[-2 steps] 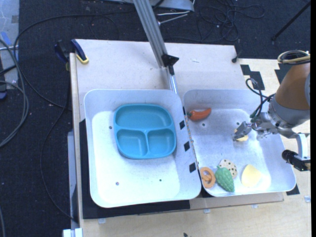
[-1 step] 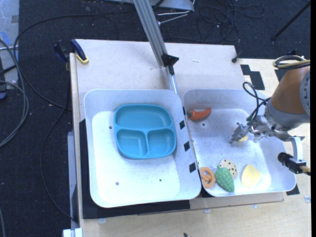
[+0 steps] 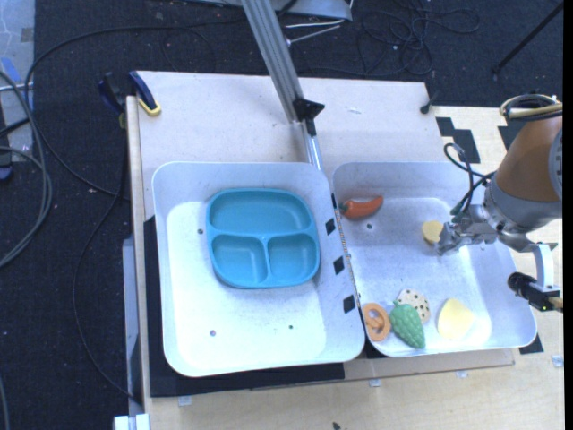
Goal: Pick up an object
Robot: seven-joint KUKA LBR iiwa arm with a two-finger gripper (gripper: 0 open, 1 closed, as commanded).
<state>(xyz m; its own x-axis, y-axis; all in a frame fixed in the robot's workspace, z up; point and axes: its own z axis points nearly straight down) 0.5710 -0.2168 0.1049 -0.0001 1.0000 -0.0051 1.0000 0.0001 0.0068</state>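
My gripper (image 3: 445, 243) hangs low over the right bin (image 3: 501, 280), at its right middle, and the grey arm with its orange band reaches in from the right. A small yellow piece (image 3: 432, 232) lies just to the gripper's left, touching it or nearly so. An orange-red sausage-shaped toy (image 3: 361, 207) rests near the bin's far left corner. Along the near edge sit an orange pretzel (image 3: 376, 321), a speckled cookie (image 3: 413, 302), a green bumpy piece (image 3: 408, 328) and a pale yellow wedge (image 3: 455, 319).
The left bin (image 3: 179, 267) holds a blue divided plate (image 3: 263, 238). A slanted metal pole (image 3: 273, 43) rises from the gap between the bins at the back. Black cables trail off the arm at the right bin's right rim.
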